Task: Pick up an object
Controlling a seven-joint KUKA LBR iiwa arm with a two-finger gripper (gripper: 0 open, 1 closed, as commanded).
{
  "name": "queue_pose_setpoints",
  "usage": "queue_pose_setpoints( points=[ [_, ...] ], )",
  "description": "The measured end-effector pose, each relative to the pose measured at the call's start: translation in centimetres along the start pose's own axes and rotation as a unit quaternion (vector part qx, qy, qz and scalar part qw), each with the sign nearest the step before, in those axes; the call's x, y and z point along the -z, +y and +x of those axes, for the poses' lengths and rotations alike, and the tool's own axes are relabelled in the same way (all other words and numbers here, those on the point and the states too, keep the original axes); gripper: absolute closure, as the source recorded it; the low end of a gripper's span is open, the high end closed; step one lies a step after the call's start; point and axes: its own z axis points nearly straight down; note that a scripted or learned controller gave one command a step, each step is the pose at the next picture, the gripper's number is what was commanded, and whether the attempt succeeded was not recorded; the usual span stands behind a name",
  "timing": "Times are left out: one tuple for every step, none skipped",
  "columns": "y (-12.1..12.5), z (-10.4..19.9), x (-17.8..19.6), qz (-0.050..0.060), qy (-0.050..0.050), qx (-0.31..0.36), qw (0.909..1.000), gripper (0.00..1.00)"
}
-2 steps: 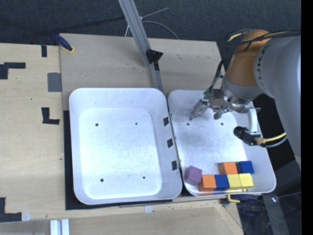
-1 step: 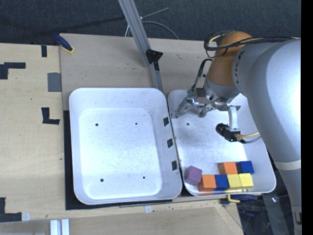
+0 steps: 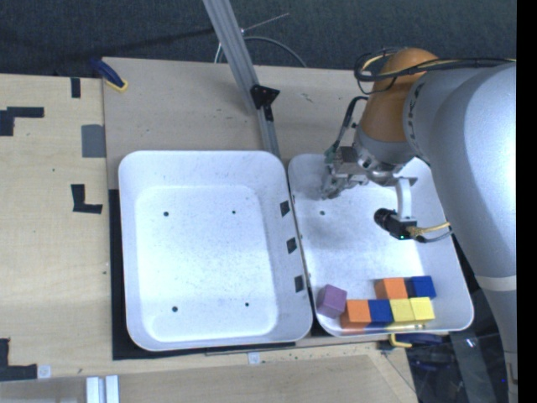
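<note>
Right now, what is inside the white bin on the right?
The right bin holds a purple block and a cluster of orange, blue and yellow blocks near its front edge. The tool reaches in near the back. The arm covers part of the bin.

Right bin (image 3: 436, 225) floor open; blocks (image 3: 390, 302) crowd near wall

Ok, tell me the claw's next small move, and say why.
Probably bring the claw toward the near end of the right bin, over the blocks. It sits at the bin's far end, above bare floor, while the purple block and the orange, blue and yellow blocks cluster along the near wall. The purple one stands slightly apart, so it looks the easiest target.
</note>
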Motion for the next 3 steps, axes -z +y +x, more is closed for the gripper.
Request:
queue_pose_setpoints(
  points=[
    [-2.7, 5.7, 9.6, -0.004, 0.002, 0.002, 1.0, 1.0],
    [-1.3, 10.1, 9.0, -0.001, 0.001, 0.002, 1.0, 1.0],
    [-1.2, 8.8, 9.4, 0.0, 0.001, -0.001, 1.0, 1.0]
  ],
)
